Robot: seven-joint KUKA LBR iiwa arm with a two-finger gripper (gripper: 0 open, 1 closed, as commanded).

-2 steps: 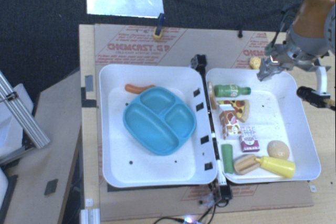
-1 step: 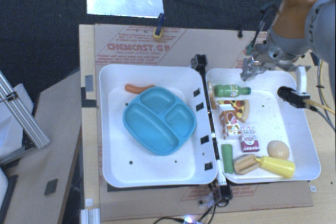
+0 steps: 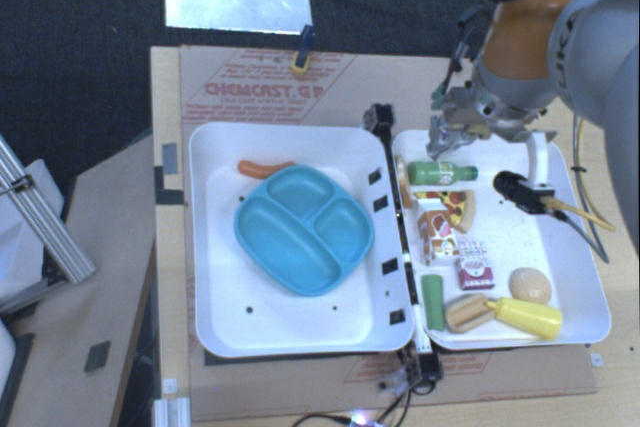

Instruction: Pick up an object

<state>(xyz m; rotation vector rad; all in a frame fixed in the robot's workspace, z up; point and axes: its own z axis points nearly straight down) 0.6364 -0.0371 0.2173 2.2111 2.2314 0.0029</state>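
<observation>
I cannot tell how my jaws [image 3: 443, 143] are set. Just below them, the small green plastic bottle [image 3: 441, 174] lies on its side at the back of the right white bin [image 3: 585, 315], its long axis left-right.

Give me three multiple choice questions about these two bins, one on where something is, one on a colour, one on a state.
1. Where is the blue tray?
A. left bin
B. right bin
C. on the bench outside the bins

2. What colour is the bottle under the tool?
A. red
B. green
C. black

3. How does the yellow bottle sit?
A. upright
B. lying on its side
C. hanging from the tool

Answers:
1 A, the tray fills the middle of the left bin.
2 B, its body is green with a white cap.
3 B, it lies flat on the floor of the right bin.
</observation>
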